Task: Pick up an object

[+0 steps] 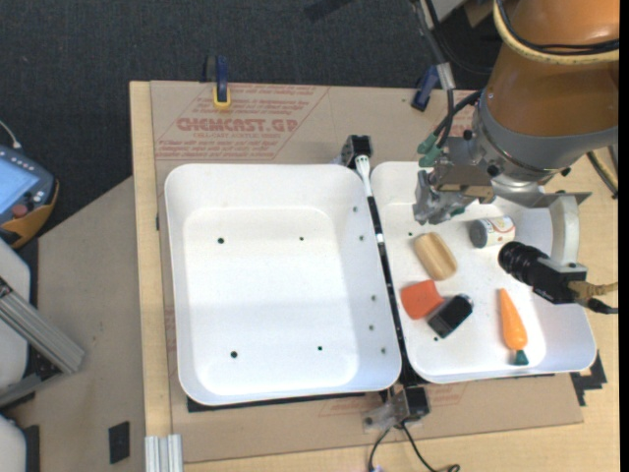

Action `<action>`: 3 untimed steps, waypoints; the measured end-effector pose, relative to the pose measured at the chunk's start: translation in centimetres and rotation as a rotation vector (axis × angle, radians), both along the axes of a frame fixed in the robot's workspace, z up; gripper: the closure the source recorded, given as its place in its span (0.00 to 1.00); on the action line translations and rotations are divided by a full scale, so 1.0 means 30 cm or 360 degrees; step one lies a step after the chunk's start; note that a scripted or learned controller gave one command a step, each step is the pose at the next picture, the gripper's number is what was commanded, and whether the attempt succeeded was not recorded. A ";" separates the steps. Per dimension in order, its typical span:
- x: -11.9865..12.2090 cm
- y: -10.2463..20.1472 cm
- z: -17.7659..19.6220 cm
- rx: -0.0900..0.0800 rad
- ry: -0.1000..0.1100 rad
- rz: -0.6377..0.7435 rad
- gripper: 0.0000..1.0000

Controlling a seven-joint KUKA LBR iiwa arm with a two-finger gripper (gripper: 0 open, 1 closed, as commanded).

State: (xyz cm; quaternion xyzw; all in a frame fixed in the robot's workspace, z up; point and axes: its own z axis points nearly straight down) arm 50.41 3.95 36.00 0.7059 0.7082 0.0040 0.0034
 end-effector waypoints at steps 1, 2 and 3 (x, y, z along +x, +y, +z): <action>-0.085 0.157 0.102 0.0001 0.0010 0.0003 1.00; -0.086 0.110 -0.150 -0.0004 0.0031 -0.0010 1.00; -0.080 0.193 0.202 0.0004 -0.0004 0.0001 1.00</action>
